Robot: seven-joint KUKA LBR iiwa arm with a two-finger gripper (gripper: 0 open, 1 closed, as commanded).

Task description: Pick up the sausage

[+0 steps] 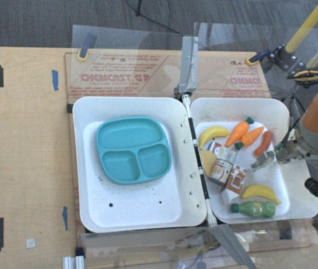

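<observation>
In the camera view, the sausage (263, 143) is seen lying in the right bin (299, 206), beside the carrots (243, 133); it is not yet lifted. The gripper (266, 160) is placed just below the sausage, fingers slightly open, nothing held. Cartons (226, 170) and bananas (260, 193) are crowded nearby.

Pale wooden surface (24, 167), black and blue tape marks along its left part. Two shallow white plastic bins sit on it, touching: left bin (89, 206), right bin (302, 203).
</observation>
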